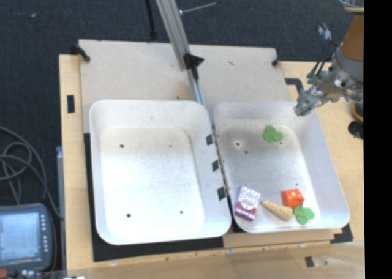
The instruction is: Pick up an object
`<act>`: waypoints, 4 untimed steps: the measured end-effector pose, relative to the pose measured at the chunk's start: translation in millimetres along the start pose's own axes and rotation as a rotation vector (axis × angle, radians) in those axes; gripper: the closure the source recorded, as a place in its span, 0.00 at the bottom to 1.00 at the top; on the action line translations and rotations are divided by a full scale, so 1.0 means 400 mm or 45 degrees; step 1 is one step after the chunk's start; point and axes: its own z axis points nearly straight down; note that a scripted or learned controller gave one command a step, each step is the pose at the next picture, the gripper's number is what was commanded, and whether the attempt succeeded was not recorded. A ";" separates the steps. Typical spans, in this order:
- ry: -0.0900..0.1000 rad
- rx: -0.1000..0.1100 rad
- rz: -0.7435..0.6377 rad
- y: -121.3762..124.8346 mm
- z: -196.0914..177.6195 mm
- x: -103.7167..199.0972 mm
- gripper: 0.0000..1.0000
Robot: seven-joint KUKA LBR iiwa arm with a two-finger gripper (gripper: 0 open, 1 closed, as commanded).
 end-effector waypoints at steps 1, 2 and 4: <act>0.003 0.003 0.000 0.012 -0.027 0.134 1.00; 0.003 0.002 0.000 0.028 -0.047 0.260 1.00; 0.003 0.008 0.000 0.034 -0.004 0.549 1.00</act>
